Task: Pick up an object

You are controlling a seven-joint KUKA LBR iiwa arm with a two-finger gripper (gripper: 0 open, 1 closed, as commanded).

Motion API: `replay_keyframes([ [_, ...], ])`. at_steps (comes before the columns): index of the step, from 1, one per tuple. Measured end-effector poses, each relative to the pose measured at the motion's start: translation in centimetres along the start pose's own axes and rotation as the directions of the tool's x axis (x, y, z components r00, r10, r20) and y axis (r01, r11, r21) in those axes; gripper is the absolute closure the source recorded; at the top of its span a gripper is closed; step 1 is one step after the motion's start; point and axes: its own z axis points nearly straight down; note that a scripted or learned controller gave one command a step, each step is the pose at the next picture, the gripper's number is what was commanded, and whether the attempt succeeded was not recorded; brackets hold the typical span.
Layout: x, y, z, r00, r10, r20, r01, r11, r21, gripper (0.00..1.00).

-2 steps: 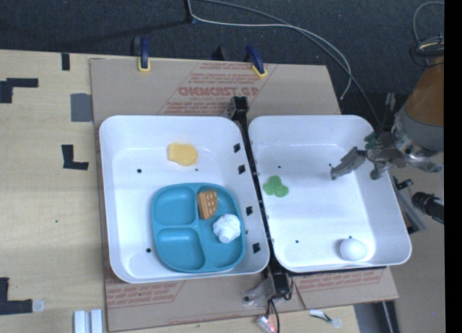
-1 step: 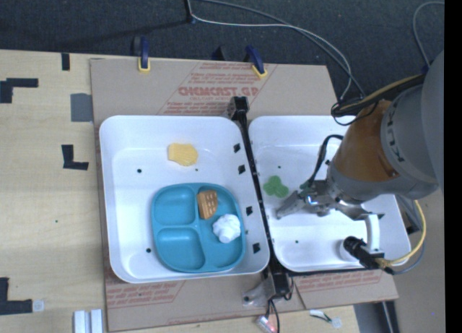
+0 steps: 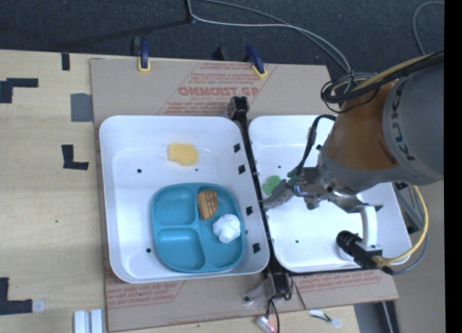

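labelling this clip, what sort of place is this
Probably a robotics lab bench for pick-up trials: two shallow white plastic bins clamped side by side on a cardboard sheet, a grey and orange robot arm reaching into the right one, and loose black cables trailing behind.

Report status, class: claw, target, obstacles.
Claw low in right bin, by green object. Grip unconfirmed. Bin divider close alongside.

My arm [image 3: 422, 126] is grey with a broad orange band above the wrist. Black and yellow cables [image 3: 375, 82] loop around it. Dark lettering marks the grey shell.
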Motion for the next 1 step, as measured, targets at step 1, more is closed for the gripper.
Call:
replay_keyframes([
  [1,-0.65,-0.42,-2.82,0.999,-0.036,0.002,0.036,0.999,0.007,0.0],
])
